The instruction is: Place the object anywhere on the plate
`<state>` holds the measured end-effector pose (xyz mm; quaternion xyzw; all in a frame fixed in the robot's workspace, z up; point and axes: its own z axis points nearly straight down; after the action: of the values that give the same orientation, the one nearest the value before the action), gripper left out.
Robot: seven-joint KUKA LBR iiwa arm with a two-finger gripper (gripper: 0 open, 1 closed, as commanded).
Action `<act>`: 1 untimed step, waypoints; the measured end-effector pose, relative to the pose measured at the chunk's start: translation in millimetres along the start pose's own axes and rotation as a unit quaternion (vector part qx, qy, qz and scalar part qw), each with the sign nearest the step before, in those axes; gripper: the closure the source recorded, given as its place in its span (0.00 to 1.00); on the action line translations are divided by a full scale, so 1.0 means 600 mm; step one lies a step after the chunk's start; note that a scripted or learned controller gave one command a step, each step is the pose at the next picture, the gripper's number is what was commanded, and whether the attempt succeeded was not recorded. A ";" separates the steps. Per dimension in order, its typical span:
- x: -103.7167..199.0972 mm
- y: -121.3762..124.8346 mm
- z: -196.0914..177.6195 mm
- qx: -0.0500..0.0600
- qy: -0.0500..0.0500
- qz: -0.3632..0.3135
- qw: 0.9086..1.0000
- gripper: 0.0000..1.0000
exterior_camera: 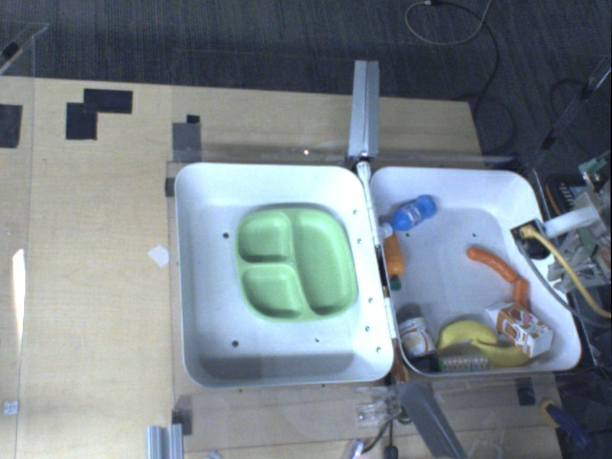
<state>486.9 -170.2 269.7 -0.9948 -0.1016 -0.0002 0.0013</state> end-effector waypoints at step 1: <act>0.124 -0.082 0.071 0.000 -0.001 -0.150 0.989 1.00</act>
<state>549.7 -107.1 227.2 -0.9684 -0.2494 0.0010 0.0008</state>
